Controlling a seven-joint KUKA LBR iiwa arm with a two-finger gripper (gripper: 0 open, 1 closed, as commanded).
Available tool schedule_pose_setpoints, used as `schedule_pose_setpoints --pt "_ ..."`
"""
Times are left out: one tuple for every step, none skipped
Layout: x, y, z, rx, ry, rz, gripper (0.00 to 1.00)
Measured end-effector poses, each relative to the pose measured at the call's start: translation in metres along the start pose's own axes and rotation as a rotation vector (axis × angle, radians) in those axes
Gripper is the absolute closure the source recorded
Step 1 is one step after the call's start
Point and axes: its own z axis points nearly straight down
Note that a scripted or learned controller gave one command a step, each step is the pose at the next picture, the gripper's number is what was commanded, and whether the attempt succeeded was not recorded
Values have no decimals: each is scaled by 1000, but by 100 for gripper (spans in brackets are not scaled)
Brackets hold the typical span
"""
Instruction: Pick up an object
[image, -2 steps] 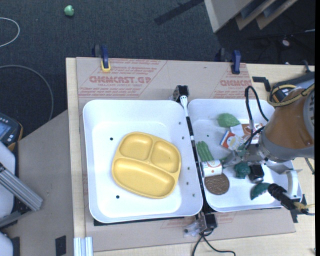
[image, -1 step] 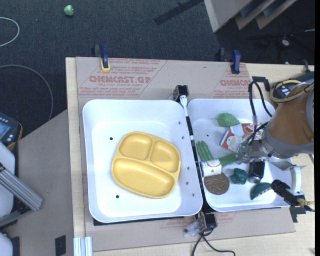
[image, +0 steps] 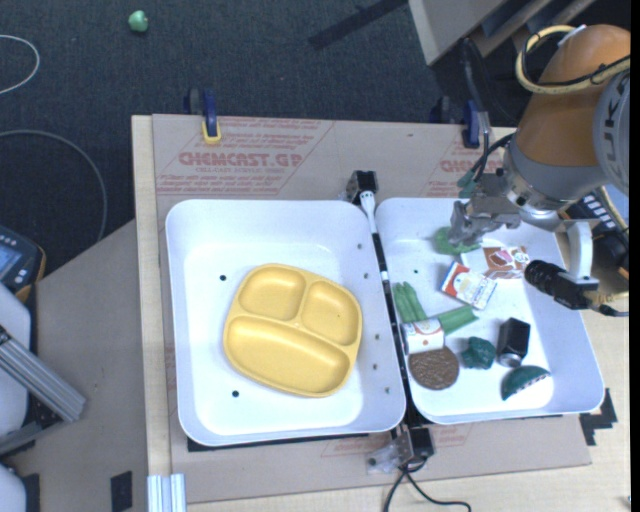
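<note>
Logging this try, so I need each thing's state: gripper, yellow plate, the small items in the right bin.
Gripper: low over right bin's far end, above a green item.
Yellow plate: flat, face up, left bin.
Brown disc: lying flat.
Red-white packet: lying flat.

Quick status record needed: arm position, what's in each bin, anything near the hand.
arm: reaching in from the right, hand low over the right bin's far end
left bin: yellow divided tray
right bin: brown round disc, black block, red-and-white packet, several green pieces
near hand: green piece just beside it
grasp: cannot tell
</note>
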Motion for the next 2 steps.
schedule_pose_setpoints --pt "-115 -41 123 32 -2 23 100" --pt "-8 -70 48 19 5 3 100"
